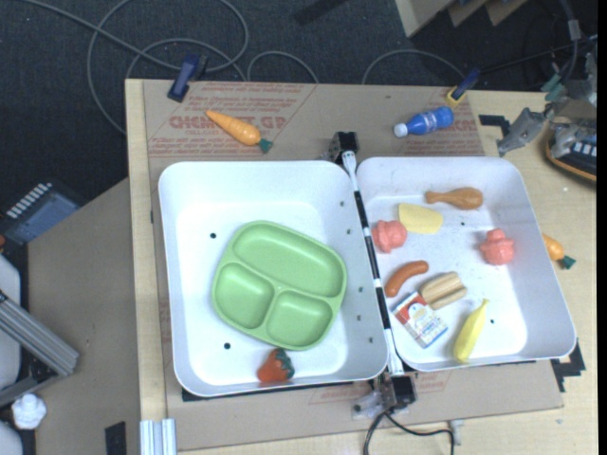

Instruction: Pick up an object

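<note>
The right white bin (531,211) holds several toy foods. A brown drumstick (454,197) lies at the back, with a yellow wedge (420,219) and a pink lump (388,235) in front of it. A second pink piece (497,246) sits toward the right wall. Nearer the front are a red sausage (407,275), a tan bun (442,289), a small red and white carton (420,320) and a yellow banana (469,331). In the left white bin (190,207) there is a green divided plate (278,283) and a red strawberry (275,368) by the front wall.
On the bench behind the bins lie an orange carrot (237,128) and a blue bottle (425,122). Another small carrot (554,249) sits just outside the right bin's right wall. Cables and clutter (569,131) crowd the back right corner.
</note>
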You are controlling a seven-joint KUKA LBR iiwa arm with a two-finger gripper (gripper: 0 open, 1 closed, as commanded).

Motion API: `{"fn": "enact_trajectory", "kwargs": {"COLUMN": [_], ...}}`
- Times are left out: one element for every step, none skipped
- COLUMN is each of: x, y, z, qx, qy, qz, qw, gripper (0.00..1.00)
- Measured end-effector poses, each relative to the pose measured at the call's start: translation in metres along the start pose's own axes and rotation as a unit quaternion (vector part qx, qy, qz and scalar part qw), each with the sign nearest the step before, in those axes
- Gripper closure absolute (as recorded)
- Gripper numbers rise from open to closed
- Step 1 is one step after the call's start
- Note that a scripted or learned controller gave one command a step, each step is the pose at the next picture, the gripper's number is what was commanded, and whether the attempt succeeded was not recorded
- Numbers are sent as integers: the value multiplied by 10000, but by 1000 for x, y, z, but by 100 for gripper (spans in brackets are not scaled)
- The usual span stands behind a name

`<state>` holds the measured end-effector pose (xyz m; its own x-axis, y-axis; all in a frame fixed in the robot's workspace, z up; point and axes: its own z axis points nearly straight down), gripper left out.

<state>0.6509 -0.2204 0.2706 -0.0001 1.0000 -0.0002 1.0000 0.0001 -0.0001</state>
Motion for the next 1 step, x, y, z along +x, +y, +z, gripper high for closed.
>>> {"fn": "enact_trajectory", "kwargs": {"x": [0], "y": [-71], "z": [133], "qx": [11], "qy": [4], "qz": [2], "qw": [10000], "gripper": [0]}}
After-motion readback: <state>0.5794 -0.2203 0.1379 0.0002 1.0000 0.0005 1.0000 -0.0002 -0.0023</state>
